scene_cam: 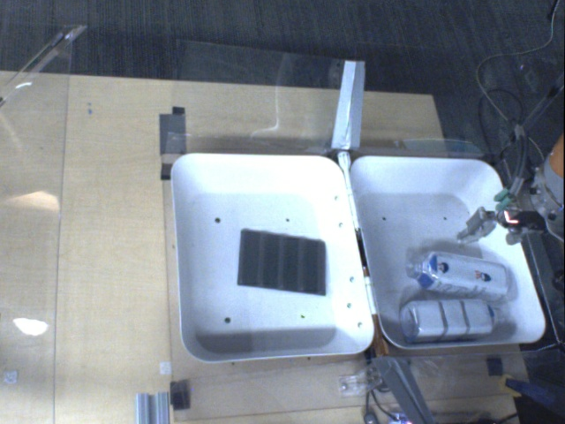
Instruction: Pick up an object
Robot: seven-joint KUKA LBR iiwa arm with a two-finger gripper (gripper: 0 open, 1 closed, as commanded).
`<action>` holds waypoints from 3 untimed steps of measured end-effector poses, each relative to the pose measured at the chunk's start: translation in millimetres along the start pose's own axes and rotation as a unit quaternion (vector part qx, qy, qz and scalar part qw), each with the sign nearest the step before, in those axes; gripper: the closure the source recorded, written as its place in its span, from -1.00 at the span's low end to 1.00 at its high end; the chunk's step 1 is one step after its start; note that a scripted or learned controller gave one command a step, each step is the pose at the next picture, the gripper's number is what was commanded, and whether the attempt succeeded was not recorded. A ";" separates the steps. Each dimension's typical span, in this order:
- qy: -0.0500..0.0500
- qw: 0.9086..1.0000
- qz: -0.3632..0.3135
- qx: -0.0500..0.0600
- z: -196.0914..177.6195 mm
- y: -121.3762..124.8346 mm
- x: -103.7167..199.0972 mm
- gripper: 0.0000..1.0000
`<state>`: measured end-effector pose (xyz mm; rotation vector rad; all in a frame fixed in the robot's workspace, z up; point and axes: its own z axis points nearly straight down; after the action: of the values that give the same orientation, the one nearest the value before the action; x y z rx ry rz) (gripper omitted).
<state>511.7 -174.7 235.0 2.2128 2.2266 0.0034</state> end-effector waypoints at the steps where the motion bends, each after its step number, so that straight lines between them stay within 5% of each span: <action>1: 0.001 0.996 -0.089 0.001 111.6 18.3 39.6 -1.00; 2: -0.001 0.994 -0.110 -0.005 145.4 6.7 52.8 -1.00; 3: -0.002 0.994 -0.111 -0.009 132.9 9.7 53.6 1.00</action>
<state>521.4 -121.1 102.1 1.9430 2.4458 0.0193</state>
